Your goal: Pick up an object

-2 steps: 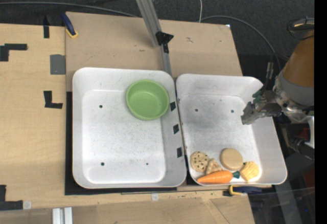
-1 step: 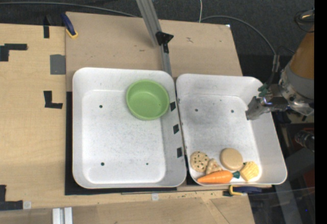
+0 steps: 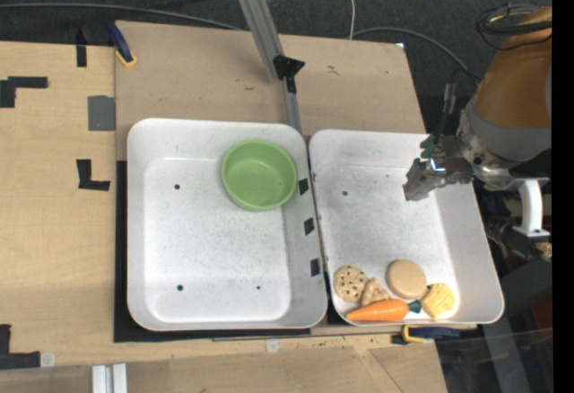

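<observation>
A: Carrot: lying at front edge of right bin, beside cookie and bun.
B: Claw: above bin's far right; grip cannot be told. Step: approach. Next, travel forward, then descend.

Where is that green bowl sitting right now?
The green bowl sits in the left bin, near its upper right corner, close to the divide with the right bin and apart from the toy food there.
</observation>
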{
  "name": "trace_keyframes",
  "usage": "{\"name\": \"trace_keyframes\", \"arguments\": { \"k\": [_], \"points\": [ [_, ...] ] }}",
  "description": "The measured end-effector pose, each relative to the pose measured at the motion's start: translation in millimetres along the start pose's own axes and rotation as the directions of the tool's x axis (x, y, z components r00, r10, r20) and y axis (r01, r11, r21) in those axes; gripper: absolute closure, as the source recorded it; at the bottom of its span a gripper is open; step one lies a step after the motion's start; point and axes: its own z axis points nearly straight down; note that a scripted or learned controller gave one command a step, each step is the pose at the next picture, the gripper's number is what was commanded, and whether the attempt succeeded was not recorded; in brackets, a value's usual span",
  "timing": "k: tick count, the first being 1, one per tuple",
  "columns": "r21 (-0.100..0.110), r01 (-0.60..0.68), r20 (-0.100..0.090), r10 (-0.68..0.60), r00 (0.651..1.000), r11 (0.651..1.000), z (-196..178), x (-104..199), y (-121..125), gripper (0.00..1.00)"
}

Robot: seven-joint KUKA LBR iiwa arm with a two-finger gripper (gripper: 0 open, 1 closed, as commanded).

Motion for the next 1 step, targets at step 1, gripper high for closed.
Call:
{"name": "trace_keyframes", "arguments": {
  "k": [1],
  "points": [
    [0.001, 0.003, -0.001, -0.003, 1.0, 1.0, 11.5, 59.3, 22.2, 1.0]
  ]
}}
